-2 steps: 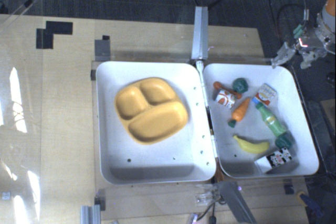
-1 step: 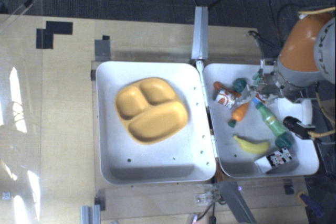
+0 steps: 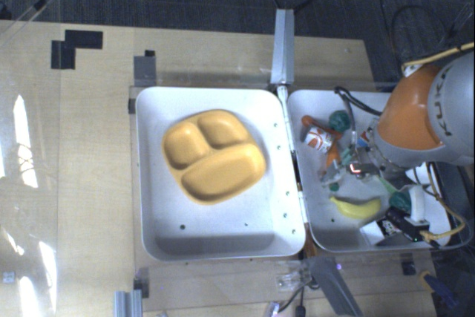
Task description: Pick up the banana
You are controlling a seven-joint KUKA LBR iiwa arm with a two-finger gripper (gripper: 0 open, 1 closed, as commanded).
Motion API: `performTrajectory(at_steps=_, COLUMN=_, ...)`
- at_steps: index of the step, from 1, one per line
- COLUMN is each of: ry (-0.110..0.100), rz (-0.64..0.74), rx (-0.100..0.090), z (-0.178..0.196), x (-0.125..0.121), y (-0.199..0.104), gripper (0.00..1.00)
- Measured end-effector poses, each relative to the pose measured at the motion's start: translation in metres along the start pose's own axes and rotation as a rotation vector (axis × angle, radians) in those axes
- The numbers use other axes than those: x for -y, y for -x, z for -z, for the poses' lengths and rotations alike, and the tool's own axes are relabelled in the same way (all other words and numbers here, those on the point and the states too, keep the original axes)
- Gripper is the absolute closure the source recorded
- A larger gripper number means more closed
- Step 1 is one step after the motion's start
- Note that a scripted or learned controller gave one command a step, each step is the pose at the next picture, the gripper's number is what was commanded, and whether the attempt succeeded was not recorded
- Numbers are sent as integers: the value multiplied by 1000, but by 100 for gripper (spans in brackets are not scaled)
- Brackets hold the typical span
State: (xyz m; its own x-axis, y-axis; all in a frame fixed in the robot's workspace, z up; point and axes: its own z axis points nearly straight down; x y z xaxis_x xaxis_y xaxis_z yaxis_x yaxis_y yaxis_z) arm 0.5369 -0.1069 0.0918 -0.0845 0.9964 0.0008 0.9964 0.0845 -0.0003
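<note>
The banana (image 3: 357, 208) is yellow and lies flat near the front of the right bin (image 3: 326, 237). My gripper (image 3: 346, 170) hangs just behind and above it, near the bin's middle, at the end of the grey arm with the orange band (image 3: 407, 119). The banana lies apart from the gripper, on the bin floor.
Behind the gripper lie a small red and white can (image 3: 315, 136), an orange carrot-like piece (image 3: 332, 153) and a teal object (image 3: 340, 119). A green item (image 3: 401, 199) and a white and black object (image 3: 387, 228) sit right of the banana. The left bin (image 3: 148, 234) holds a yellow divided plate (image 3: 214, 154).
</note>
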Motion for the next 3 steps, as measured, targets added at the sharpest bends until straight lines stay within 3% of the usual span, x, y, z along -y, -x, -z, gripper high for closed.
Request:
performTrajectory(at_steps=1, ry=19, rz=-74, rx=3, z=-3, x=44, y=9, gripper=0)
performTrajectory(at_steps=2, ry=21, rz=431, rx=12, z=-3, x=41, y=-12, gripper=0)
performTrajectory(at_steps=3, ry=23, rz=432, rx=9, z=6, x=39, y=-14, gripper=100)
